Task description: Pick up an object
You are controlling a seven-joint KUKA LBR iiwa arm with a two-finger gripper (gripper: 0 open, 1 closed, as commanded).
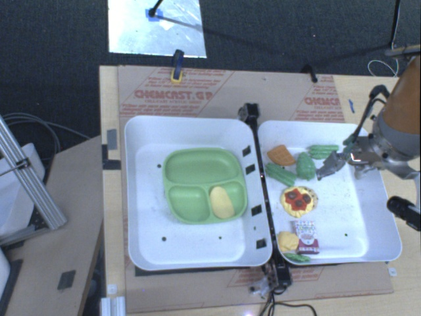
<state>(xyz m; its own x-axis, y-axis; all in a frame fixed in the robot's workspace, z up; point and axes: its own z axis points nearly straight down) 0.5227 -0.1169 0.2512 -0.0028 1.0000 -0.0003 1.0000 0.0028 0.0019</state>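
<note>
The right bin [375, 242] holds several toy foods. An orange piece [281, 155] lies at its upper left, with a green pod [322, 151] to the right of it. A green vegetable [306, 166] and a second green piece [281, 174] lie just below. Under them is a small pizza [299, 201]. A red and white packet [306, 236] and a yellow piece [287, 241] sit near the front edge. My gripper [325, 169] hangs low over the right bin, its tip just right of the green vegetable and below the green pod.
In the left bin [145, 196] stands a green divided tray [200, 170] with a yellow piece [222, 201] in its lower right compartment. A black divider [258, 176] runs between the bins. The arm [401, 130] comes in over the right bin's right side.
</note>
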